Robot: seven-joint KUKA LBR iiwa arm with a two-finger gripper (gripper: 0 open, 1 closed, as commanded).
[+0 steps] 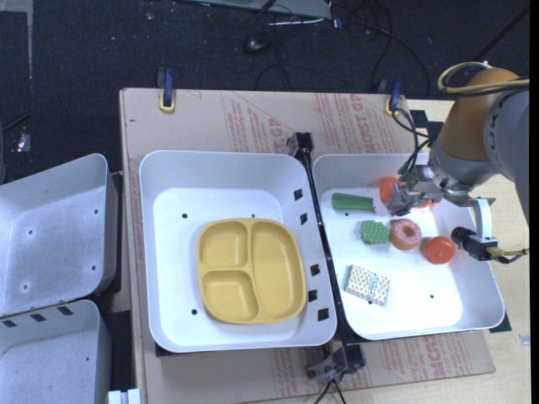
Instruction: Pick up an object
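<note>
My gripper (402,204) hangs low over the right bin (413,314), just above a pink ring-shaped donut (406,235). An orange round piece (387,188) lies partly hidden behind the gripper. A green textured lump (375,231) sits left of the donut. A green bar (352,201) lies toward the bin's back left. A red tomato-like ball (439,249) rests right of the donut. A patterned white packet (368,284) lies nearer the front.
The left bin (168,225) holds a yellow divided plate (251,269). Black clips run along the seam between the bins (313,225). The grey arm with its orange band (476,116) enters from the right. Grey trays (50,225) lie off the bench at left.
</note>
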